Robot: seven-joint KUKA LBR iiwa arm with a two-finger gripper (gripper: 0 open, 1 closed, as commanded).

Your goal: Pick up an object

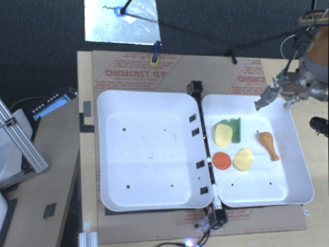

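The right bin (295,176) holds several small items: a pale yellow piece (223,134) lying against a green piece (236,129), a red disc (222,160), a yellow rounded piece (243,159) and an orange-brown drumstick shape (269,145). My gripper (277,100) hangs over the bin's far right corner, above and behind the drumstick shape. It is open, its two grey fingers (263,99) spread apart with nothing between them.
The left bin (149,148) sits beside the right one, with a black hinged divider (201,138) between them. Cardboard (139,72) lies under both bins. Cables (216,40) cross the dark floor behind, near a shiny sheet (122,13).
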